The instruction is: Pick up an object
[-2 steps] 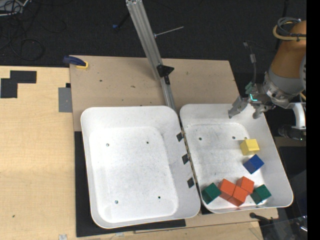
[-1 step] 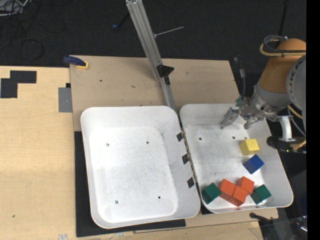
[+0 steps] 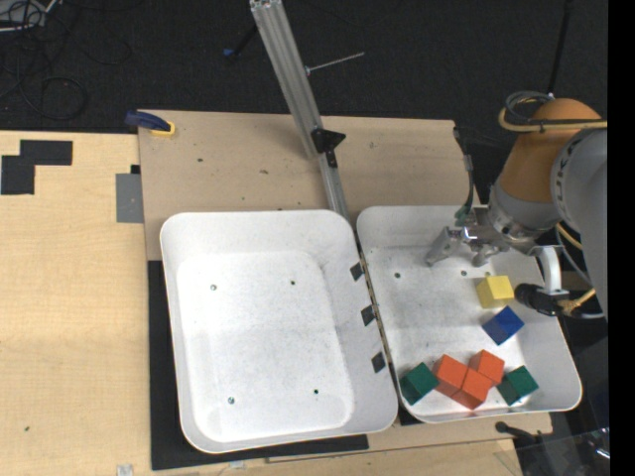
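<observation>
Several small cubes lie in the right bin (image 3: 417,310). A yellow cube (image 3: 494,290) and a blue cube (image 3: 503,324) sit near its right side. Along the near wall cluster three orange cubes (image 3: 466,376), flanked by a green cube (image 3: 419,381) on the left and another green cube (image 3: 518,384) on the right. My gripper (image 3: 461,254) hangs over the far part of the right bin, up and to the left of the yellow cube. Its fingers are spread open with nothing between them.
The left bin (image 3: 258,325) adjoins the right one, with black clips (image 3: 364,312) along the shared wall. An aluminium rail (image 3: 294,82) slants down from the back to the gap between the bins. A blue and yellow clamp (image 3: 150,122) lies at the bench's far left corner.
</observation>
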Available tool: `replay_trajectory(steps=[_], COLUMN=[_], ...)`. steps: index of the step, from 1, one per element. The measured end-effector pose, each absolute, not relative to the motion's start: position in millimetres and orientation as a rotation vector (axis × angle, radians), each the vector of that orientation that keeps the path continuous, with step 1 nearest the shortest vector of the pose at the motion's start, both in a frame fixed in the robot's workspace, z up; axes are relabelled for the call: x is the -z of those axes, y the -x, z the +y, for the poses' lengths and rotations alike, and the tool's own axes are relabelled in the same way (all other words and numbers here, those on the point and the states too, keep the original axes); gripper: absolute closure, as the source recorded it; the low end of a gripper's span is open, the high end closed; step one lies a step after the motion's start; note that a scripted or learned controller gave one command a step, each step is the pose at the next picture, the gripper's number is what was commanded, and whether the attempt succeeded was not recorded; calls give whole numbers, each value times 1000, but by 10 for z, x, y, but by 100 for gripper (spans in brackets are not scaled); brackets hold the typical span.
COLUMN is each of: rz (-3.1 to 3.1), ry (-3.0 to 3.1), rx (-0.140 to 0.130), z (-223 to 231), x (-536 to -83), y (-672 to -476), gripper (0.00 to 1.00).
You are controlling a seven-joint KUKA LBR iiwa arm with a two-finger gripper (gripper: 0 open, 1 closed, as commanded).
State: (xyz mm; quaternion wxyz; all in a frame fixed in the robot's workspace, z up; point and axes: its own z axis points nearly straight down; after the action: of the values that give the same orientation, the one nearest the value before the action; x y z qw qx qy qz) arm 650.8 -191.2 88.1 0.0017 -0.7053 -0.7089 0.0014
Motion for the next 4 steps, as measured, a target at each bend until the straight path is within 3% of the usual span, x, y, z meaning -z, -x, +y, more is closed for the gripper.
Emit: replay_trajectory(steps=[1, 4], rz=[-2229, -2229], ry=[2212, 2219], rx=[-3, 5], z=[-1914, -1872], x=[-1007, -2570], y=[-6517, -6522], gripper=[100, 100])
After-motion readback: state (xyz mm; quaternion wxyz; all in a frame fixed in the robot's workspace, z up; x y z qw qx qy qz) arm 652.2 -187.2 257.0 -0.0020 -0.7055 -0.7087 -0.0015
